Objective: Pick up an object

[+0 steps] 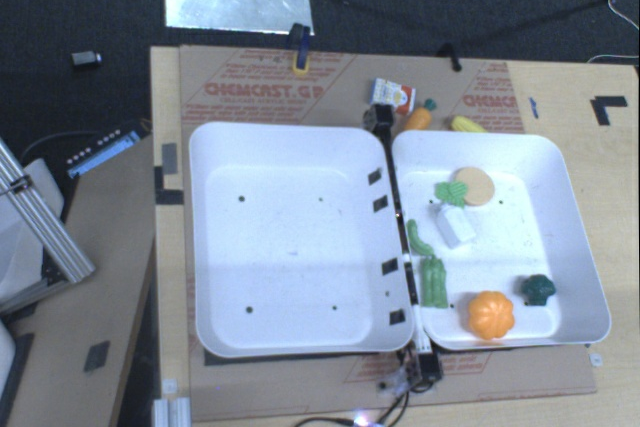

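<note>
Shallow white plastic bins: two, the left bin [290, 245] mid-frame and the right bin [560, 215] beside it.

In the right bin:
- round orange pumpkin-shaped toy [490, 314]: one
- dark green broccoli-like toy [538, 289]: one
- round tan disc [473, 185]: one
- small white block [455, 226]: one
- light green pieces: three, a leafy one [448, 193], a curved one [418, 239], a ridged long one [433, 281]

On the desk [170, 215] above the bins, upper centre of the frame:
- orange carrot-like toy [417, 119]: one
- yellow oblong toy [466, 125]: one
- small white-and-red packet [391, 94]: one

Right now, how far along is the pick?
Done: nothing looks picked. The pumpkin, broccoli, white block, tan disc and green pieces all lie in the right bin. In hand: nothing visible. Left: the whole pick, approach through lift.
</note>
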You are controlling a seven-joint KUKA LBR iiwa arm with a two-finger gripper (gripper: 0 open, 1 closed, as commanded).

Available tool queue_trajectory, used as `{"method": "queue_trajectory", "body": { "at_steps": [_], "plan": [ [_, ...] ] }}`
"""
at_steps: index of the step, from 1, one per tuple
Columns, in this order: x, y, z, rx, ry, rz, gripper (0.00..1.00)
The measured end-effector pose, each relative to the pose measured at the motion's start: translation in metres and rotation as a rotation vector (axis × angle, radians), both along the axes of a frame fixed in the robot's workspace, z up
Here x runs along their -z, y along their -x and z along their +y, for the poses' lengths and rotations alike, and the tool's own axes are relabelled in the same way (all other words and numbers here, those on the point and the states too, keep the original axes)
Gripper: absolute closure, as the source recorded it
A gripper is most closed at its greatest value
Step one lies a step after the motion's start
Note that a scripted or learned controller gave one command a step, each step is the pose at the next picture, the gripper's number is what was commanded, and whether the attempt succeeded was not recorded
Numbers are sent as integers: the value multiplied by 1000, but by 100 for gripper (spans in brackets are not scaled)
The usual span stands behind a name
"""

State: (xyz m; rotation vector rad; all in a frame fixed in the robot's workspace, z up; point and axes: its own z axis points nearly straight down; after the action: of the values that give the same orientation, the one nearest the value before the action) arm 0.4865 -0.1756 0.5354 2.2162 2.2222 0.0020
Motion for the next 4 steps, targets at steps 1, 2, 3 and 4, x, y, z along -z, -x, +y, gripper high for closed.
{"method": "queue_trajectory", "body": {
  "at_steps": [1,2,3,4],
  "plan": [
    [1,-70,-22,1,2,-1,100],
    [0,-32,-18,2,-1,1,100],
    [0,1,-14,3,-1,0,100],
    [0,0,-15,2,0,-1,100]
  ]
}}
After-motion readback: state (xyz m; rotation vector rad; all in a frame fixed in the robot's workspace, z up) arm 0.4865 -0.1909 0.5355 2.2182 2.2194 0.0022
